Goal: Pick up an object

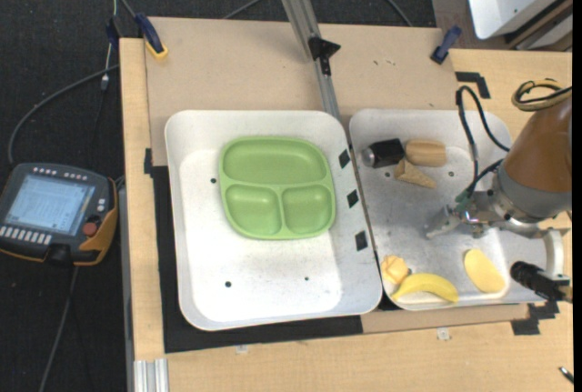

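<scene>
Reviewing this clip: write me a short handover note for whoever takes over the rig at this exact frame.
Gripper: low inside the right bin, between the toys, nothing visibly held.
Right bin holds: banana and a yellow oval piece near the front, a black cylinder, a tan roll and a cone-shaped piece at the back.
Left bin: green divided plate.
Done: nothing lifted.
Left: grasp one object and raise it.

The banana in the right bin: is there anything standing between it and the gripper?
Nothing visible does. The gripper sits over bare bin floor, and the banana lies nearer the front rim of the right bin, with open floor between them. A yellow oval piece lies off to the side.
</scene>
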`<state>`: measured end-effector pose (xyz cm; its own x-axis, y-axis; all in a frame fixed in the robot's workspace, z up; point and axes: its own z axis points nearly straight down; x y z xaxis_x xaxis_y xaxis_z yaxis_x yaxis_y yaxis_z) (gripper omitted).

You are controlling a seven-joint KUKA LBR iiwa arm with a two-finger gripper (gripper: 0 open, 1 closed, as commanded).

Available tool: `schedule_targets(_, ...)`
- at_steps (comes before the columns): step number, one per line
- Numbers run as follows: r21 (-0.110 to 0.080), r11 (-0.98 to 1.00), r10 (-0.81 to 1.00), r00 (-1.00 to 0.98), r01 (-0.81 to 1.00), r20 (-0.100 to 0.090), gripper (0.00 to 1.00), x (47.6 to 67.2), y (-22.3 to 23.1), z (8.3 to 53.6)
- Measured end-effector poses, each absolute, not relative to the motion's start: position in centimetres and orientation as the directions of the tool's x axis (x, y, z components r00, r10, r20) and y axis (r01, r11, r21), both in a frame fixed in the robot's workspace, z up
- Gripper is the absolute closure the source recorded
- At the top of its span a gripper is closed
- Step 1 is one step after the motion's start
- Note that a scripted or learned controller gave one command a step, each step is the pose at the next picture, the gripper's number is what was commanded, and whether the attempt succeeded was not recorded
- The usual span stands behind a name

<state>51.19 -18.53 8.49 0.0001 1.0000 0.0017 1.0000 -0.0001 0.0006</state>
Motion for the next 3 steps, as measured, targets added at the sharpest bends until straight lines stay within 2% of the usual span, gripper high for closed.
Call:
schedule_targets(1,0.008,-0.001,1.0,0.001,1.0,-0.005,1.0,51.3,-18.7,9.9)
schedule_targets(3,0.006,0.002,1.0,-0.002,1.0,-0.002,1.0,51.7,-18.2,18.7)
